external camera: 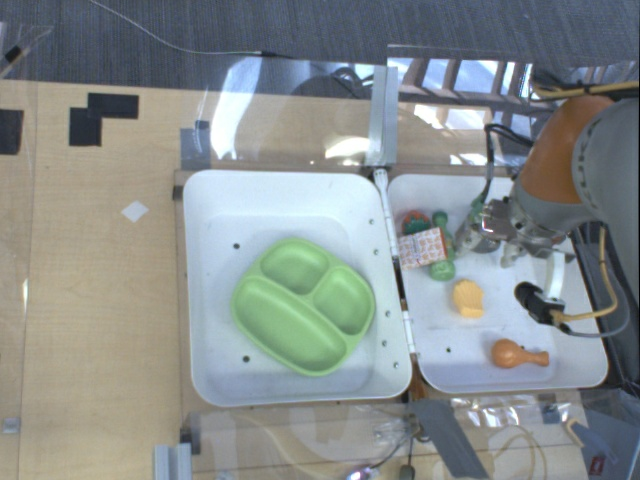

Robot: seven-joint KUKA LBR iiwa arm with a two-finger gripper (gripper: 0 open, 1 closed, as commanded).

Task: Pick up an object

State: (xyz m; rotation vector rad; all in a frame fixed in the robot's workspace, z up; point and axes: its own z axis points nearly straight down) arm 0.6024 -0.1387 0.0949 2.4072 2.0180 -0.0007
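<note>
Your gripper (487, 230) hovers low in the right bin (590, 368).
You can't tell how far its fingers are parted; nothing shows between them. Nearby lie a patterned box (422, 247), a green toy (441, 269), a yellow piece (467, 298), perhaps cheese, and an orange drumstick (518, 354). The green divided plate (304, 305) sits in the left bin (215, 373).

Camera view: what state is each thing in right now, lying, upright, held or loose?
Green divided plate: lies flat, right way up, in the left bin.
Yellow toy: lies loose in the right bin.
Orange toy: lies on its side, loose.
Small printed box: lies tilted by the bins' divider.
Gripper: low in the right bin.
</note>
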